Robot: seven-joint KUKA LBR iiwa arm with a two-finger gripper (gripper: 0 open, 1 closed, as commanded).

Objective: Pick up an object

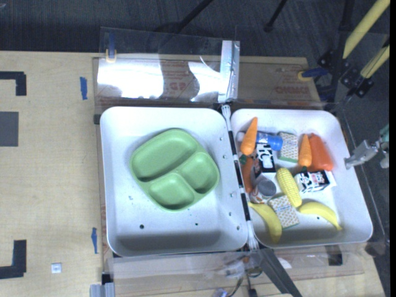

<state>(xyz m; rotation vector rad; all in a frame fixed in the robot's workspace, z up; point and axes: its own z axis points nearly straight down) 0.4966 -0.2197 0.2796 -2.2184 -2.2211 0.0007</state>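
1. A divided plate (174, 168) lies in the left bin (117, 125).
2. At its 3 o'clock, the right bin (356, 193) holds the corn cob (288, 187).
3. A banana (320, 212) lies at the cob's 4 o'clock.

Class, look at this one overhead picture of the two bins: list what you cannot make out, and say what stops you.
1. Claw: cut off at the camera view's right edge, small and blurred.
2. Black-and-white packet: print too small to read.
3. Round grey item: partly covered by neighbours, identity unclear.
4. Left banana: a checked packet overlaps it.
5. Clear panel behind the bins: glare hides what lies behind.
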